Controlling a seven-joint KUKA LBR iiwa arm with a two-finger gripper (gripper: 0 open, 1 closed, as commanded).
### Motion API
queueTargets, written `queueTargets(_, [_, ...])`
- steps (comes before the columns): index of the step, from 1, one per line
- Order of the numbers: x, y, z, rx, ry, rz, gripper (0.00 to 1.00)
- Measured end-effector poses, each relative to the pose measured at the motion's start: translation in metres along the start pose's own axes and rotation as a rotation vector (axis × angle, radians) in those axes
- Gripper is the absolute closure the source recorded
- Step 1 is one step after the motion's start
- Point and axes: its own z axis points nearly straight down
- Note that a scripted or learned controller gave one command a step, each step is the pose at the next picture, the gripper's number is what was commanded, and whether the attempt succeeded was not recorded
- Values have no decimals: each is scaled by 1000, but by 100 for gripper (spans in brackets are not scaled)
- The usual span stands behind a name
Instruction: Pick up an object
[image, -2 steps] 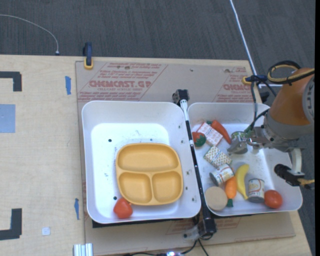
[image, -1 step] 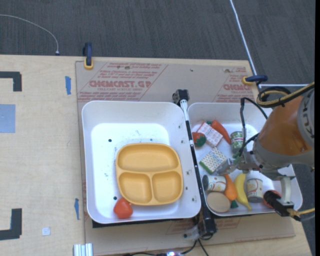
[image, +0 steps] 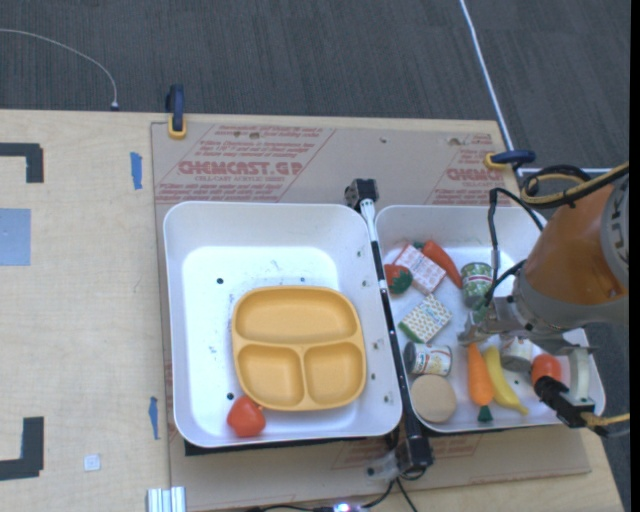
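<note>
Gripper (image: 486, 322) is down inside the right bin (image: 520, 222), approx mid-bin, w/ the grey arm and its orange band (image: 580, 250) running off toward 3 o'clock. Can't tell whether the claw is spread or pressed together (wrist body and cables hide the tips), and nothing can be seen gripped in it. Nearest candidates for the pick: a green can (image: 476, 281) just beside it at 12 o'clock, and an orange toy carrot (image: 480, 375) at 6 o'clock, lying along the bin w/ its green end toward the near wall. A yellow toy banana (image: 504, 382) lies right alongside that carrot, at 5 o'clock from the claw. At 4 o'clock is a small red-orange item (image: 547, 367), type unclear. At 9 o'clock sits a small patterned box (image: 427, 320), tilted; at 8 o'clock a little labelled tin (image: 432, 359) on its side; at 7 o'clock a round tan disc (image: 434, 398), poss. a cookie. At 10 o'clock: a red-and-white carton (image: 421, 268), a second carrot (image: 441, 262) touching it, and a red fruit w/ green leaves (image: 398, 279) near the dividing wall. Further out at 9 o'clock, the left bin (image: 190, 300) holds a yellow-orange divided plate (image: 298, 345) and a red toy tomato (image: 246, 417) just beside the plate's near-left corner.
</note>
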Motion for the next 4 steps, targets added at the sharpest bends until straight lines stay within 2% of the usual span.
queueTargets(1, [68, -22, -85, 25, 17, -7, 100])
queueTargets(2, [29, -23, -84, 25, 15, -4, 100])
queueTargets(4, [15, -22, -76, 24, 15, -5, 100])
